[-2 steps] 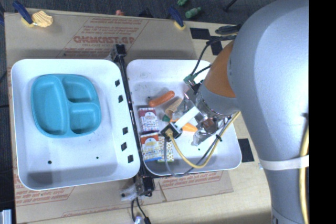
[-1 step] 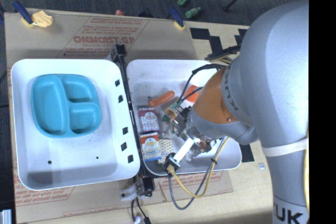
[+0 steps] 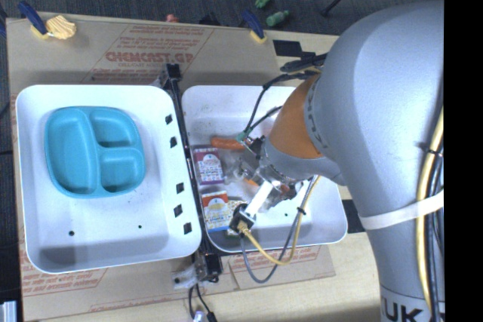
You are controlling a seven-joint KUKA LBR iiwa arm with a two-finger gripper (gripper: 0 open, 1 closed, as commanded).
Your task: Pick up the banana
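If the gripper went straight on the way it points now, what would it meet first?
The gripper points down into the right bin, so probably that bin's white floor, beside the upper printed packet. The arm hides the exact spot, so depth is unclear.

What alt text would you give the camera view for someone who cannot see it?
A big grey robot arm with an orange band reaches from the right down into the right white bin, next to two small packets and a thin orange item. The left white bin holds a blue divided tray.
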